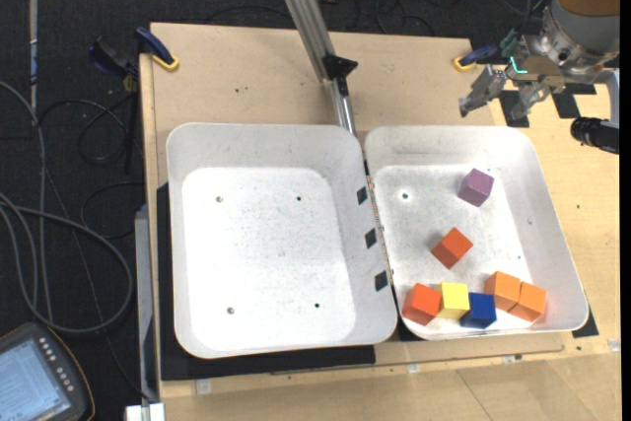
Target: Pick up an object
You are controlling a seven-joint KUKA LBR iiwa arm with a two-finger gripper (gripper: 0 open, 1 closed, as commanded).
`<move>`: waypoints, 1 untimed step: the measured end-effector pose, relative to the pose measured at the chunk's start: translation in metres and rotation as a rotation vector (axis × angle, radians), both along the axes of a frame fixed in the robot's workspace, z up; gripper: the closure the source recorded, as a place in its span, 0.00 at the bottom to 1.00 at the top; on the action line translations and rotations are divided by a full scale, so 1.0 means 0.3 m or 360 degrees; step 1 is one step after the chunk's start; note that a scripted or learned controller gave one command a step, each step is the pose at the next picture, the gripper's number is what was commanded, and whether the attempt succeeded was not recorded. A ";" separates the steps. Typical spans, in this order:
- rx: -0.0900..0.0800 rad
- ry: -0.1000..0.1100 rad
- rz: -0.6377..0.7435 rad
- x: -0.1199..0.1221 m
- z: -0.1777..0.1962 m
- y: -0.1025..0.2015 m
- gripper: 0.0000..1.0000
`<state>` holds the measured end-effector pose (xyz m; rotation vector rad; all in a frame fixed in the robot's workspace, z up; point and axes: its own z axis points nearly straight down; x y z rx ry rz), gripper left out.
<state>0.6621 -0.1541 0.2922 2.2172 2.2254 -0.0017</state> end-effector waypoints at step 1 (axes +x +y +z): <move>0.0001 0.0006 -0.0005 -0.006 -0.144 0.004 0.00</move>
